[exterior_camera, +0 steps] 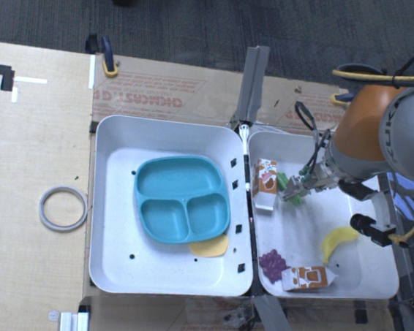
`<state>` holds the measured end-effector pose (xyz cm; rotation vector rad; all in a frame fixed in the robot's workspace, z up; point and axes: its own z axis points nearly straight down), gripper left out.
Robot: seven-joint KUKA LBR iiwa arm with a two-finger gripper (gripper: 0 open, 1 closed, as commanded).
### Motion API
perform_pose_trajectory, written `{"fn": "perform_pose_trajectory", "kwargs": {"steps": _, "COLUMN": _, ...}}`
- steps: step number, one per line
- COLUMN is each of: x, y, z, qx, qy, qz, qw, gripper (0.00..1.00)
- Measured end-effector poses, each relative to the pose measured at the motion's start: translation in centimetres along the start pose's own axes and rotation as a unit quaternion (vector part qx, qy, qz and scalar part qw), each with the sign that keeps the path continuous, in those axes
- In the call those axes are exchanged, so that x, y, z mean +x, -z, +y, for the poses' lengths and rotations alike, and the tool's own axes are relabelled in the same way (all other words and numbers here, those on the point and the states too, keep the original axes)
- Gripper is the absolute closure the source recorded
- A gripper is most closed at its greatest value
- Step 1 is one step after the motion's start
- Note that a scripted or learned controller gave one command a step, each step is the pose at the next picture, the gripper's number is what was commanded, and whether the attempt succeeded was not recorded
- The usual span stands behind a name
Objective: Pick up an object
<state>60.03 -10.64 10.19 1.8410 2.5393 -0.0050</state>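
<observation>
From the overhead camera, the arm reaches in from the right and its hand [298, 187] sits low in the upper left part of the right bin [370, 288], right at a small green object [284, 184] that lies just beside an upright-lying carton [265, 184] against the bin's left wall. Whether the hand is released or clenched cannot be told from here, and nothing can be seen clamped in it, so no hold can be claimed. The green piece looks small, light and probably plastic, likely smooth enough to slip, so a grip across its narrow middle seems best. The carton is a light, stiff box with flat faces; taking it across its short width should work, though its place near the wall leaves little room on that side. Further down the same bin lie a yellow banana-shaped toy [337, 241], curved and likely to roll, a bunch of purple grapes [273, 263], knobbly and easy to pinch, and a second carton [307, 279] near the front rim. The left bin [107, 209] carries a blue divided plate [182, 199] with a yellow piece [209, 246] tucked under its edge.
</observation>
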Motion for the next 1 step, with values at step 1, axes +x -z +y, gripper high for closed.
{"fn": "perform_pose_trajectory", "kwargs": {"steps": 1, "x": 3.8, "y": 11.89, "z": -4.09, "qx": 0.0, "qy": 0.032, "qz": 0.002, "qw": 0.9995, "gripper": 1.0}}
